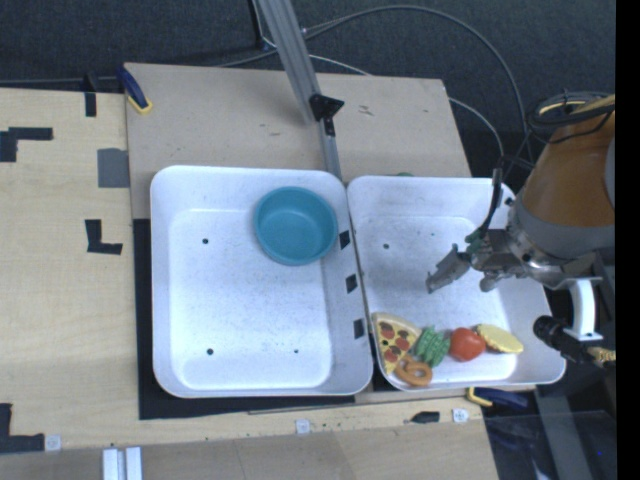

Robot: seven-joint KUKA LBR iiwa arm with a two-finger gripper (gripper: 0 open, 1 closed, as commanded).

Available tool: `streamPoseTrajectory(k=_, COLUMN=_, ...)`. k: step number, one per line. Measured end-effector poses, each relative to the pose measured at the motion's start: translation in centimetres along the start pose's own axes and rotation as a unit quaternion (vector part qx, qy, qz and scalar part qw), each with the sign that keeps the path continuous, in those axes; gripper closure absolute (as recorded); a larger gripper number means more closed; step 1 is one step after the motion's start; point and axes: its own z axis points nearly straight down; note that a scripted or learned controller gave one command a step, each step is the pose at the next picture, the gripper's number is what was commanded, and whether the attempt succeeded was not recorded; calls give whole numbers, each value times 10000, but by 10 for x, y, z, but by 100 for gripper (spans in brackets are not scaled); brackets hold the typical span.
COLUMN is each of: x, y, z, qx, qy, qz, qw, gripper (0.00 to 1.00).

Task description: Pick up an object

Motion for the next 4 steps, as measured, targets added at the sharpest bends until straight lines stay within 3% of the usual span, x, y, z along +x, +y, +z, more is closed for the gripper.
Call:
streamPoseTrajectory(k=2, x=8, y=0, z=113, qx=-14, qy=-3, qz=1, qw=10000, gripper=0)
streamPoseTrajectory(k=3, x=9, y=3, z=122, qx=-41, qy=2, qz=-6, qw=10000, gripper=0)
streamPoseTrajectory(k=4, x=8, y=3, z=113, qx=-34, qy=-9, qz=-4, qw=10000, gripper=100)
